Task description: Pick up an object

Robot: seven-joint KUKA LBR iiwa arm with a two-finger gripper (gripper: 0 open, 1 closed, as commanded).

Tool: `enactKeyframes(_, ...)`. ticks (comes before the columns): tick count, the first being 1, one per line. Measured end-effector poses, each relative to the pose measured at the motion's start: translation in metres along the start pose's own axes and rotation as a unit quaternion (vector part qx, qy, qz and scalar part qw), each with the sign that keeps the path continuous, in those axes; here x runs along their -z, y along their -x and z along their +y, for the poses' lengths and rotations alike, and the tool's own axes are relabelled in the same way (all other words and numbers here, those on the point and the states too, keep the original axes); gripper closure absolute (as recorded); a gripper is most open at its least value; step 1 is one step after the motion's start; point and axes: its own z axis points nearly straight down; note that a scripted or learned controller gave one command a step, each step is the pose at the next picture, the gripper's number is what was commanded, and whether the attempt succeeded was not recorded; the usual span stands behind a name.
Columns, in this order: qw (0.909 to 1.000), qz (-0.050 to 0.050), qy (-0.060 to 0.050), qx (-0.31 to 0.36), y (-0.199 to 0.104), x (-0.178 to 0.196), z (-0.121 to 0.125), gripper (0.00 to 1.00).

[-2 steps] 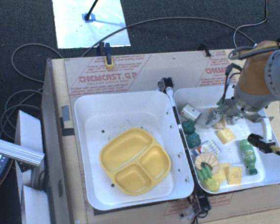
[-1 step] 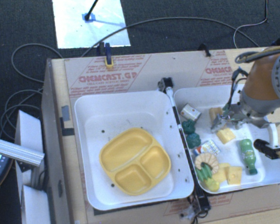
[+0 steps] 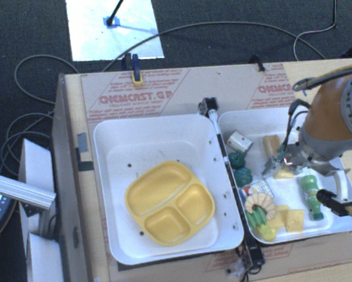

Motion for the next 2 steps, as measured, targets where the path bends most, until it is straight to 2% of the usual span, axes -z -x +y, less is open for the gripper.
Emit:
enactKeyframes(1,1.0000,0.000,0.003,0.000,0.000,0.013,0.002,1.00)
enactKeyframes(2,1.0000,0.000,0.002,0.002,-0.087,0.101,0.022,1.00)
